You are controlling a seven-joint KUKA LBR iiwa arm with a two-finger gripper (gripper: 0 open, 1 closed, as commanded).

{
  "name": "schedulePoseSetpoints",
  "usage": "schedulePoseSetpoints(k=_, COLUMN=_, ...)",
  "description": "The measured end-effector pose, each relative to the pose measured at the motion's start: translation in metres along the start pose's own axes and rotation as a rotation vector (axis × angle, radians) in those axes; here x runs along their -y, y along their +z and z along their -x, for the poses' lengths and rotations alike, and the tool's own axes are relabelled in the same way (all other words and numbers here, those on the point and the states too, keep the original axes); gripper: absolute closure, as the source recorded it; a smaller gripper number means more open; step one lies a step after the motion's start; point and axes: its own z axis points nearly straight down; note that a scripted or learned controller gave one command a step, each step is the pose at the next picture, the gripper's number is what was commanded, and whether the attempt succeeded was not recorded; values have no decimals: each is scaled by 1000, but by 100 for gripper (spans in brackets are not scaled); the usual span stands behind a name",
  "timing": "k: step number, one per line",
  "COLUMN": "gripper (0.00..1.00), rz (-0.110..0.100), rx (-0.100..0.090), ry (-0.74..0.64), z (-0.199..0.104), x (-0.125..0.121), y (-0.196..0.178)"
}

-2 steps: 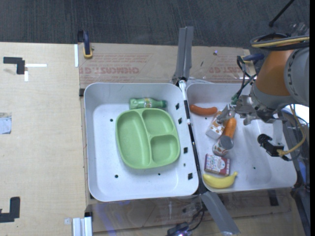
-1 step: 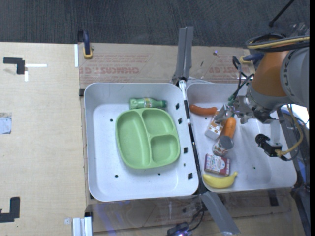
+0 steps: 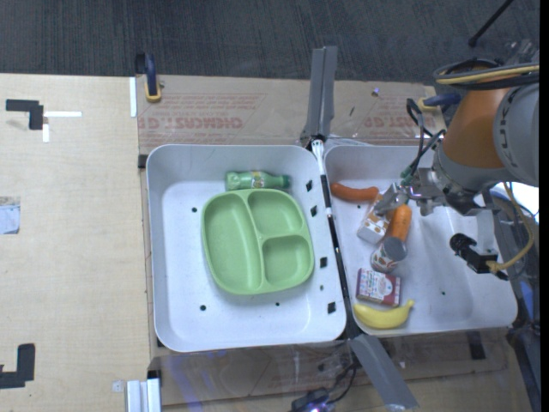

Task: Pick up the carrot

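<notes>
Toward the right side of the bench, the right bin [image 3: 446,307] holds the clutter, and the gripper [image 3: 410,194] hangs over its upper middle, with the grey arm [image 3: 515,136] and its orange band [image 3: 476,131] reaching in from the right. Whether the jaws are released or clenched cannot be told from this view, since the metal parts at the tip blur together.

A carrot [image 3: 400,222] sits just below and slightly left of the gripper tip, its top end touching or very near the metal there; nothing shows it clearly between the jaws. Its long axis runs nearly up and down in the view, tilted a little, with the upper end toward the gripper and the lower end pointing down at a small grey can [image 3: 389,253] just beneath it.

A second orange, carrot-like piece [image 3: 354,192] lies to the left of the gripper, near the bin's upper left corner, stretched out almost level from left to right. A small white carton [image 3: 372,228] rests just left of the upright carrot. Lower in the bin lie a red packet [image 3: 378,287] and a banana [image 3: 383,315] along the front edge.

Over in the left bin [image 3: 171,316] sits a green divided plate [image 3: 257,241], with a green bottle [image 3: 256,179] lying on its side just above it.
</notes>
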Motion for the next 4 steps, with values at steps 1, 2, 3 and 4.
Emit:
schedulePoseSetpoints(k=1, gripper=100, rz=-1, rx=1, ry=-3, z=-4, x=0, y=-3)
schedulePoseSetpoints(k=2, gripper=0, rz=-7, rx=4, ry=0, z=-1, x=2, y=-2)
schedulePoseSetpoints(k=3, gripper=0, rz=6, rx=8, ry=-15, z=-34, x=13, y=-1)
schedulePoseSetpoints(k=4, gripper=0, rz=-32, rx=-3, ry=107, z=14, x=19, y=13)
